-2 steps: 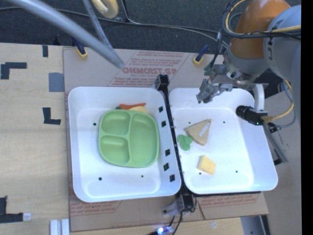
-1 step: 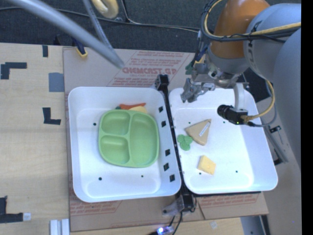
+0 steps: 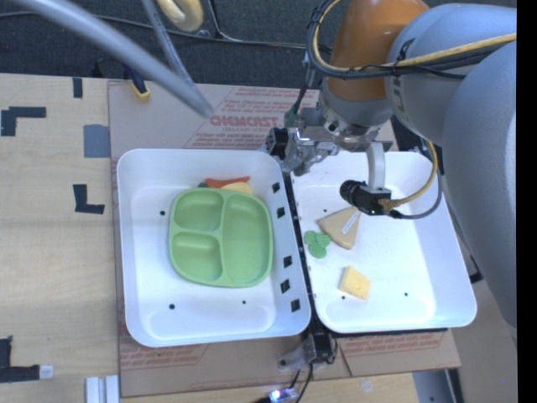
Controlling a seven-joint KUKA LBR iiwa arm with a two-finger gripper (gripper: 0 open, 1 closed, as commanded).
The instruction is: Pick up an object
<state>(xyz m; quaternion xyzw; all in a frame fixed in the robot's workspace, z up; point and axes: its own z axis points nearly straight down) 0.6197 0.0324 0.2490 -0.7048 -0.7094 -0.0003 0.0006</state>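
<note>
Objects for picking lie in two shallow white bins set side by side on a tan worktop (image 3: 50, 225). A grey robot arm (image 3: 470, 99) with an orange band (image 3: 377, 23) enters from the right and hangs over the far inner corner of the right bin (image 3: 445, 300). Its gripper (image 3: 289, 149) sits above the ridge where the two bins meet; whether it is spread or closed cannot be told, and nothing is seen held in it.

Just below the gripper and slightly to its right, a tan wedge-shaped piece (image 3: 340, 227) rests on the right bin's floor. Touching that wedge on its left, almost straight under the gripper, is a small green item (image 3: 317, 243). Farther below lies a yellow block (image 3: 354, 284), apart from the other two.

Left of the gripper, in the left bin (image 3: 138, 292), a green divided plate (image 3: 221, 236) lies flat. At its far edge, nearer the gripper, an orange item (image 3: 226, 181) and a pale yellow item (image 3: 239, 188) peek out from behind the plate.
</note>
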